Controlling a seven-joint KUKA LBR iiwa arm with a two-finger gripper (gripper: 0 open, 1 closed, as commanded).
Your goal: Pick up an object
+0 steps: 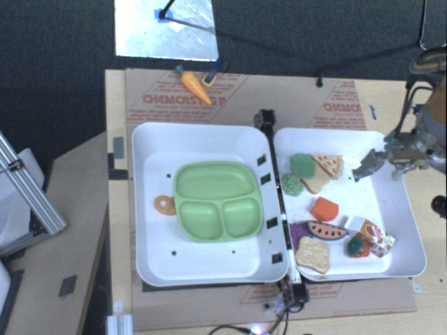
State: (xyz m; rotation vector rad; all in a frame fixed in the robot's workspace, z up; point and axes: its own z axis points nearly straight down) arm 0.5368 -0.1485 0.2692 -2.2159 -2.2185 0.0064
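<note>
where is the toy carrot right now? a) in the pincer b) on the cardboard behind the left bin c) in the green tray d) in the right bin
b: the toy carrot lies on the cardboard behind the left bin, outside both bins and far from the pincer.

So the arm (pixel 431 110) is mostly grey metal, kinda chunky near the wrist, with a yellowish-orange band (pixel 427 63) ringing it higher up. A thin dark cable (pixel 403 116) loops down along the side to the wrist block. The gripper (pixel 364 166) end is dull grey and dark, narrow and angular, jaws look like slim metal prongs. Too blurry for me to spot any screws or markings.
</note>
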